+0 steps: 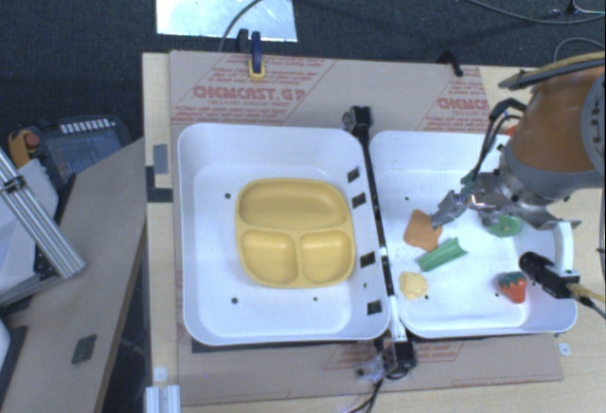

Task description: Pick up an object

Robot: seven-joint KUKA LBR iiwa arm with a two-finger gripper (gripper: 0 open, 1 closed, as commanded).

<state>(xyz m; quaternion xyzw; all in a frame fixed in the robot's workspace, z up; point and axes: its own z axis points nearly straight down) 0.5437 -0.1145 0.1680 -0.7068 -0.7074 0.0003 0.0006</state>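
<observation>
Taking the orange piece (422, 231) in the right bin (473, 321) as landmark: nearest the camera lies a yellow lump (413, 284), then a green stick (441, 255) just beside it. The gripper (453, 206) hovers touching-close; whether it is open, I cannot tell. A slanted approach might nudge the piece aside.

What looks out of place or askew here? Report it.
Nothing stands out. The yellow tray sits flat in the left bin. The right bin holds small toys lying loose: orange piece, green stick, yellow piece, red piece. The gripper hovers beside the orange piece.
</observation>
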